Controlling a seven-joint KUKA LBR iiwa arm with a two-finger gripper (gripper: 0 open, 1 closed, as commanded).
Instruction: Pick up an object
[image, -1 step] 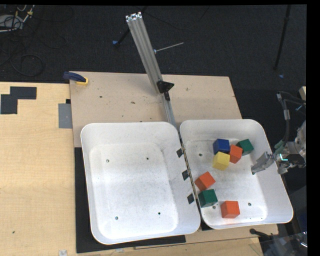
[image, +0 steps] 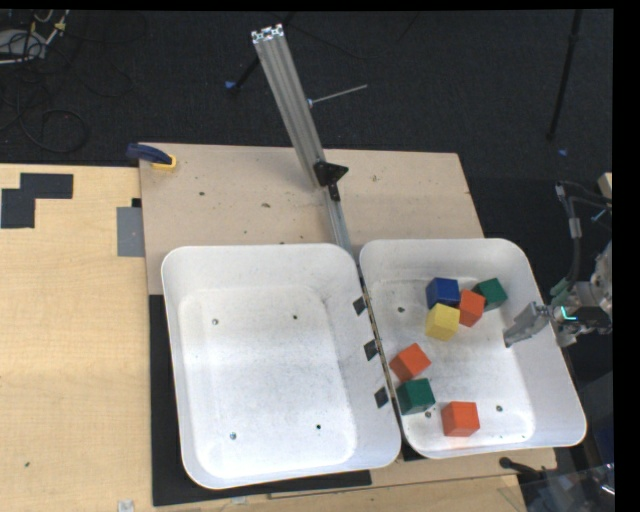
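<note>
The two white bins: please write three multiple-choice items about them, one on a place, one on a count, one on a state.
1. Where do the blocks lie?
A. in the left bin
B. in the right bin
C. on the wooden bench

2. How many blocks are there?
A. four
B. seven
C. ten

3. How does the yellow block stand to its neighbours?
A. alone in a corner
B. stacked on a green block
C. packed close to the blue block and an orange block

Answers:
1 B: all blocks lie in the right bin, while the left bin holds none.
2 B: one blue block, one yellow block, two green, three orange.
3 C: it sits just below the blue one, beside an orange block; whether they touch is unclear.

The gripper is at the right bin's right edge.
</note>
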